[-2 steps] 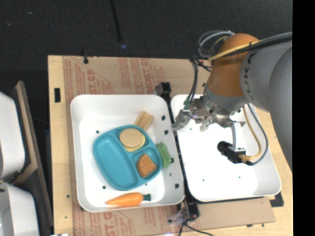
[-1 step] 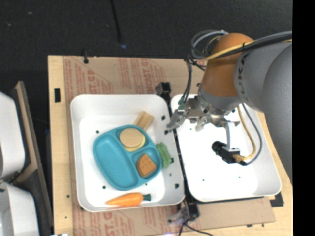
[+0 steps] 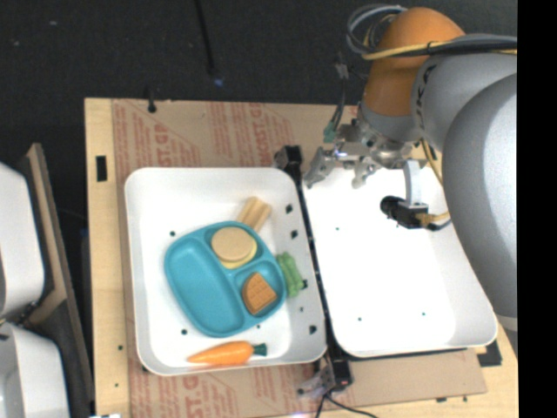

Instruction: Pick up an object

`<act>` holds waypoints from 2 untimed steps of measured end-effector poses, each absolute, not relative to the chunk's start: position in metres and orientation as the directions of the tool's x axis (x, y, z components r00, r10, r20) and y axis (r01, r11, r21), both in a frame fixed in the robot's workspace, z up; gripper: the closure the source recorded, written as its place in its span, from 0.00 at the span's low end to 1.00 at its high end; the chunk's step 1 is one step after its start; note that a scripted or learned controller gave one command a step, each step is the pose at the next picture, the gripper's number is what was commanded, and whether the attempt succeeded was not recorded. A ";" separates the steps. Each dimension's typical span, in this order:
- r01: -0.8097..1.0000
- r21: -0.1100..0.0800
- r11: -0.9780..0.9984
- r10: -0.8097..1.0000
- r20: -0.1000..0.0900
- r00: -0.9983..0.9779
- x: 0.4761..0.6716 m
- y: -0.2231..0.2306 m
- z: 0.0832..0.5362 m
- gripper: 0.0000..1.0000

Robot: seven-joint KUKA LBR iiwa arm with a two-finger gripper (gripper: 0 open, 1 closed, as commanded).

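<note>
While my pincer [image 3: 341,169] hangs open and empty over the right bin's [image 3: 392,286] far-left corner, the carrot [image 3: 228,353] lies well away. It is down-left, lengthwise along the left bin's [image 3: 144,259] near wall.

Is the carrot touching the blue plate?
Apart. The camera view shows a strip of white bin floor between the carrot and the blue plate.

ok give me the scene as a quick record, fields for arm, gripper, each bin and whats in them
arm: grey, orange band, reaching in from the right
gripper: over the far edge of the right bin, nothing seen between its fingers
left bin: blue divided tray, round cookie and brown waffle piece in the tray, wooden block, green piece, carrot
right bin: no loose items seen
bench: cardboard sheet under both bins
</note>
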State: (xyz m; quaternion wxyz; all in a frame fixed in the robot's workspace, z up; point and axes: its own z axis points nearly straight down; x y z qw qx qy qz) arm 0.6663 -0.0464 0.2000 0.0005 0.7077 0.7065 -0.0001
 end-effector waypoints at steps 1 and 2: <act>1.000 0.001 0.000 1.000 0.000 0.000 0.672 -0.026 0.201 0.00; 1.000 0.002 0.000 1.000 -0.001 0.000 0.673 -0.027 0.212 1.00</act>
